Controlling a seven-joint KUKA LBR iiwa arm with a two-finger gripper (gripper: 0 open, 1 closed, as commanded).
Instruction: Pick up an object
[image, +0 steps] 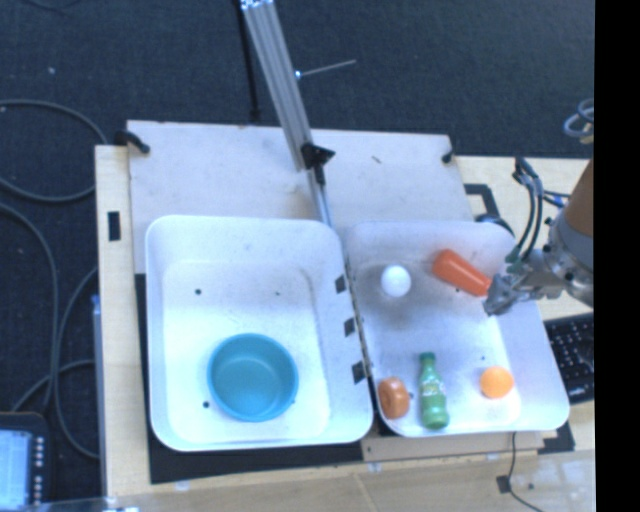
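Note:
The right bin (520, 340) holds a white ball (396, 281), an orange-red cylinder (460, 272), a green bottle (432, 391), a brown-orange rounded object (394, 397) and a small orange ball (496, 382). My gripper (500, 297) hangs at the bin's right side, just right of and slightly below the orange-red cylinder's end. I see nothing between its fingers. The arm comes in from the right edge.
The left bin (170, 250) holds a blue bowl (253, 376) near its front. A slanted metal pole (285, 95) reaches down to the gap between the bins. A keyboard (570, 350) lies right of the right bin.

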